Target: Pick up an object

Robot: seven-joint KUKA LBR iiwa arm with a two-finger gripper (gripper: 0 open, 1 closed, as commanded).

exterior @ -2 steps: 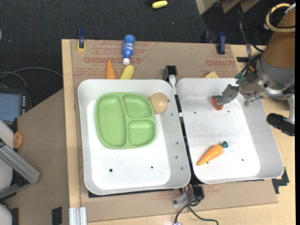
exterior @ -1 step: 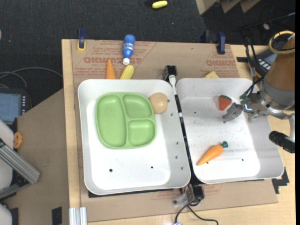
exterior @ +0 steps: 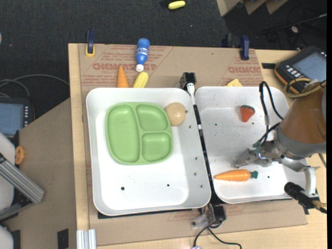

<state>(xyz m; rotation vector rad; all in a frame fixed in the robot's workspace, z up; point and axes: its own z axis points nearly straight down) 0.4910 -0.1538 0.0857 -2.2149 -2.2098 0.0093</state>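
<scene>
camera view, looking down at a slant on the two white bins: the landmark here is the toy carrot [exterior: 234,176], which lies on its side near the front edge of the right bin [exterior: 223,105], its orange tip pointing toward the left bin [exterior: 148,193] and its green stub pointing toward the arm [exterior: 305,123]. the gripper [exterior: 248,158] hangs just above and slightly behind the carrot, close to it but not around it; its metal fingers [exterior: 241,162] point toward the middle of the right bin, and whether they stand apart or together cannot be told at this angle. nothing shows between them. the arm's grey body with the orange band rises to the right of the carrot, over the right bin's far side edge. a red strawberry [exterior: 247,112] sits well behind the carrot, toward the back of the same bin. across the divider from the carrot, in the left bin, lies a green sectioned plate [exterior: 139,133], and a tan ball [exterior: 176,113] rests just beside that plate's back right corner. further behind, outside the bins on the cardboard, are a small blue and white bottle [exterior: 141,54], a yellow corn piece [exterior: 140,79] and a second orange carrot [exterior: 122,77].
</scene>
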